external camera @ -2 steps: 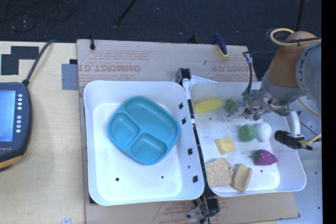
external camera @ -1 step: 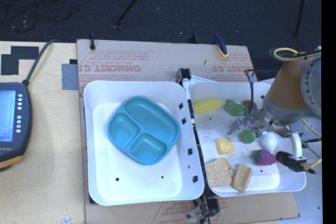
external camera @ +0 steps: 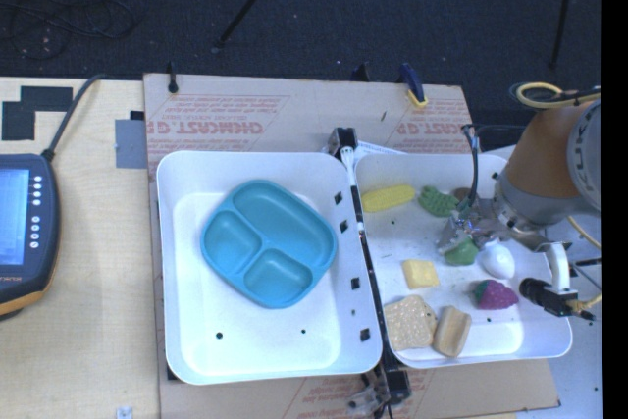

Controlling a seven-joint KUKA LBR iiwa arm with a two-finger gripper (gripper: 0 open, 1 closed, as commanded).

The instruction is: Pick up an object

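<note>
From above, the grey arm's two-finger gripper (external camera: 459, 233) sits low in the right white bin (external camera: 549, 346), over a small green rounded toy (external camera: 460, 253); whether it grips anything cannot be told. Beside it lies a white egg-shaped piece (external camera: 497, 261). A yellow corn cob (external camera: 388, 198) lies with its long axis left-right. The left white bin (external camera: 186, 348) holds a blue divided plastic plate (external camera: 268, 242).

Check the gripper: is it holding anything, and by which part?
Cannot tell. The gripper is down in the right bin among the toy food, right at a green piece, but no object shows clearly between the jaws.
</note>
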